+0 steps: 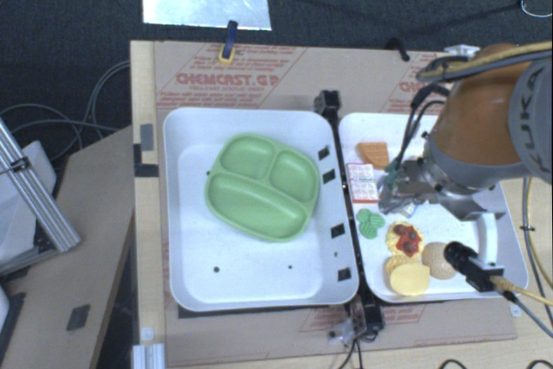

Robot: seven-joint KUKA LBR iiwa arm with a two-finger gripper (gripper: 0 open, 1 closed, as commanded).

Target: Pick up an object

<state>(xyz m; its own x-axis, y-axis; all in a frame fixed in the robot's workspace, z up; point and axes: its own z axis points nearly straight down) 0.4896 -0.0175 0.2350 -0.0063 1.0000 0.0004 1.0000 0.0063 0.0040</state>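
My gripper (393, 201) hangs low over the right bin (501, 212), above toy foods: green leaf (371, 223), pizza slice (404, 238). Its grip state I cannot tell, perhaps from blur.

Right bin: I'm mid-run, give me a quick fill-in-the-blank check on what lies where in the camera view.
1. The green divided plate lies in the ____ bin.
2. The orange cracker-like piece lies at the ____ end of the right bin.
3. The hand hangs above the ____ bin, near the small printed packet.
4. The round yellow piece lies beside a ____ round piece, near the bin's front wall.

Missing words: left; far; right; brown
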